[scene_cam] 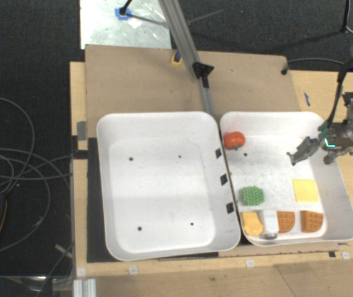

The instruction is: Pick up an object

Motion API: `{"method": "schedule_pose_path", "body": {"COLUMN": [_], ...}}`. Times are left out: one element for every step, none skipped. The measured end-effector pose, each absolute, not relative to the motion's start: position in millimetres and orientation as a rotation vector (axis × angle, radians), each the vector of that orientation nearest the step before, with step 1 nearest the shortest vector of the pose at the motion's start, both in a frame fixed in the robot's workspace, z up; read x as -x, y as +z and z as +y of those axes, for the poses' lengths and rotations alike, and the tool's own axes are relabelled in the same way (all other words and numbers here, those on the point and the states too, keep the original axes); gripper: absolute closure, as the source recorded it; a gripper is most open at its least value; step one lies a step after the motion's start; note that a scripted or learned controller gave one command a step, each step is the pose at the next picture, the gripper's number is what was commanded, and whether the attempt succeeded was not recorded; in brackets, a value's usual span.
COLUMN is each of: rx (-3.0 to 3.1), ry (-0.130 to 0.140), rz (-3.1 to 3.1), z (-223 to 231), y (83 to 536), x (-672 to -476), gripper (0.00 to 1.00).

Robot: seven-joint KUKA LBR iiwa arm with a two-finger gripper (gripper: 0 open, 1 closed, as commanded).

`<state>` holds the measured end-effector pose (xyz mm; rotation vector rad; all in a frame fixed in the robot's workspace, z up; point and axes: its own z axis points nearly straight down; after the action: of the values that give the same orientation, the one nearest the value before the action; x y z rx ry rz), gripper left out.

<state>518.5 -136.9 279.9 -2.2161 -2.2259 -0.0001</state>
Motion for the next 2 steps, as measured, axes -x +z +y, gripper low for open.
{"method": "schedule_pose_path", "body": {"rx": [2.22, 2.217], "ry": [-0.003, 0.003], "rz": [-2.226, -2.22], "z": [-137.1, -130.5], "y": [281.5, 220.9], "x": [-519.0, -520.1], "gripper": [0.0, 0.0]}}
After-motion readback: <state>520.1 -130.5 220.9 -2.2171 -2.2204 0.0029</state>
